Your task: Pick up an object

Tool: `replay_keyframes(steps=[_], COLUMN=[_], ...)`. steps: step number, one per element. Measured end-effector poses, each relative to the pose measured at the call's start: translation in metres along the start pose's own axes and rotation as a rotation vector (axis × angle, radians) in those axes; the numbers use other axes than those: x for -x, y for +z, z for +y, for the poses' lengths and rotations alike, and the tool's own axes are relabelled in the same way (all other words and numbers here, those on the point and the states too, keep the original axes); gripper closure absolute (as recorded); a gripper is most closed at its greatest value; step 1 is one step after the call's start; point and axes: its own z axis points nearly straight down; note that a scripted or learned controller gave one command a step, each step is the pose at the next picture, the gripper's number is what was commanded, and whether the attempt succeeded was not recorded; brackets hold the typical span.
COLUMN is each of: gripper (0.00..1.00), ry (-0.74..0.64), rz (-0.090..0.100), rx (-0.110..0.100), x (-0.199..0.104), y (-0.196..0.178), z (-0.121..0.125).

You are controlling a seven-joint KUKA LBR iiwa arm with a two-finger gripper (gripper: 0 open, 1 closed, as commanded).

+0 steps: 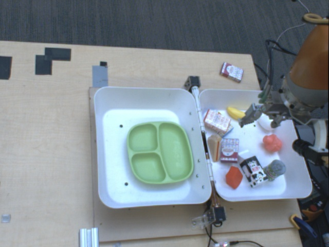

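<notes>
A green tray [160, 152] sits in the left bin [103, 153], well left of the fingers. In the right bin [300, 189], a yellow banana [236, 112] lies just left of the gripper [264, 117], whose fingers [252, 115] are spread apart with nothing between them. A pink ball [272, 143] lies near, below the fingers; a red block [234, 177] lies farther below.
</notes>
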Motion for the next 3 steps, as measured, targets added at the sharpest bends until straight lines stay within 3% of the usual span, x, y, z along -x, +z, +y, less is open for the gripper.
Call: replay_keyframes(steps=[1, 2, 3], gripper=[0.00, 1.00, 1.00], ry=[0.004, 0.001, -0.001], rz=[0.000, 0.000, 0.001], rx=[-0.003, 0.002, 0.001], x=[0.065, 0.064, -0.020], y=[0.165, 0.154, 0.078], z=[-0.030, -0.028, -0.054])
